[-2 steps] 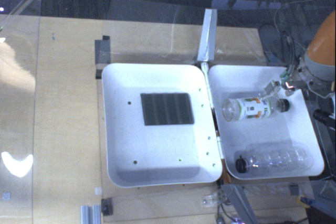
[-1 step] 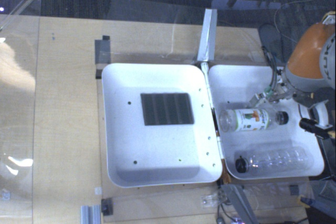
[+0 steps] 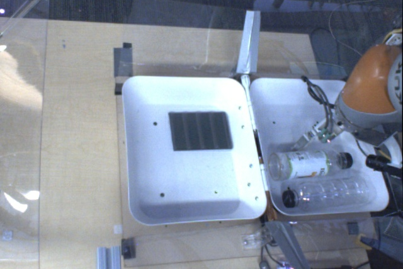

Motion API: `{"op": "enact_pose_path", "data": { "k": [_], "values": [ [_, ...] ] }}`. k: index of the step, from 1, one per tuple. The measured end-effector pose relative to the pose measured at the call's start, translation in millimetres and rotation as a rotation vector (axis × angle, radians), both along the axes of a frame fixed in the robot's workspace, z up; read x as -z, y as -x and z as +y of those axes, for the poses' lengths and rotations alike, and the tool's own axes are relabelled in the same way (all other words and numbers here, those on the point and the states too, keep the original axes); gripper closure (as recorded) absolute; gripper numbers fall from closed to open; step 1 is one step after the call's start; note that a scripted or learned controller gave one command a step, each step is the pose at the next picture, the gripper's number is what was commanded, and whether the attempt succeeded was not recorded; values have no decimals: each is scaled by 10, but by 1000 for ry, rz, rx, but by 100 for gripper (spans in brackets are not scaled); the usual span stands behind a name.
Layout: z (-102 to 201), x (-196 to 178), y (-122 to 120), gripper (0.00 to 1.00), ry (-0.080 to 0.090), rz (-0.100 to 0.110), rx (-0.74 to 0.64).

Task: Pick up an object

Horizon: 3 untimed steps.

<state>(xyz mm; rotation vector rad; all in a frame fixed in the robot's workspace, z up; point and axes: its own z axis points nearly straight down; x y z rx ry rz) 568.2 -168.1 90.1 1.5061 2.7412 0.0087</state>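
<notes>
While the pincer's (image 3: 320, 133) state is unclear, two bottles (image 3: 308, 164) share one bin (image 3: 277, 104).

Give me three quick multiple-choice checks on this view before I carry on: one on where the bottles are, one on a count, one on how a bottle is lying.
1. Which bin holds the bottles?
A. the left bin
B. the right bin
C. one bottle in each bin

2. How many bottles are there?
A. one
B. two
C. four

3. How is the labelled bottle positioned?
A. standing upright
B. lying on its side
C. lifted clear of the bin

Answers:
1. B, both bottles sit in the right bin, toward its near edge, while the left bin holds a dark ribbed pad.
2. B, there is the labelled bottle and a clear bottle just in front of it.
3. B, it lies flat on the bin floor with its dark cap pointing toward the arm.
</notes>
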Motion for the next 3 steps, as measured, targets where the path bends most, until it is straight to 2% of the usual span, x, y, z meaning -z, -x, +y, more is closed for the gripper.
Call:
{"op": "enact_pose_path", "data": {
  "k": [1,2,3],
  "values": [
    [806,-6,249,0,-3,-2,1],
    [1188,-964,459,0,0,4,-151],
    [722,-515,1,0,-2,8,50]
  ]
}}
